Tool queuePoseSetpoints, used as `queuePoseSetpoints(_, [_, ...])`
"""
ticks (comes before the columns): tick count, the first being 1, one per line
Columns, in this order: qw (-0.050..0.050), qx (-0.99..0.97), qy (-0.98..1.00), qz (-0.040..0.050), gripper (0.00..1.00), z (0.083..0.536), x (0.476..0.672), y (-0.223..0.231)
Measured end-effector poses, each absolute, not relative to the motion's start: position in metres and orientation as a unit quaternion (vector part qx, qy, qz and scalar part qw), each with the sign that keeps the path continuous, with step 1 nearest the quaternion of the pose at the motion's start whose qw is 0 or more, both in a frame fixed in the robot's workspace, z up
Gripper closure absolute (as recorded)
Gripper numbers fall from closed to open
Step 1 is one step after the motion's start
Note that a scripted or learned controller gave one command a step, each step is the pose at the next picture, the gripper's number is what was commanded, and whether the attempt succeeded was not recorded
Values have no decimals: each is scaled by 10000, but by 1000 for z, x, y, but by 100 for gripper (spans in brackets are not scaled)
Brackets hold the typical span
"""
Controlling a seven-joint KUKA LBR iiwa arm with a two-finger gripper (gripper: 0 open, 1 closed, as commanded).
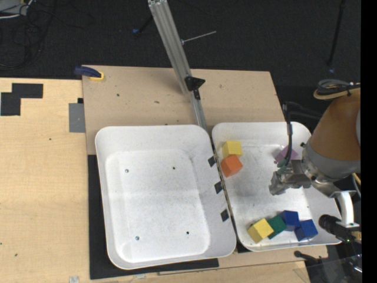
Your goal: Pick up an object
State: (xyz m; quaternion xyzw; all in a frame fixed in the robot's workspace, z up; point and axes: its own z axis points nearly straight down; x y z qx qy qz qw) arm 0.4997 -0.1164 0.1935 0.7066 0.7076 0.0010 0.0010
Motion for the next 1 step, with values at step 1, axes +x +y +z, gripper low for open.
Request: queuePoseSetpoints(1, [0,7067,7076,0,100,209,500,-117])
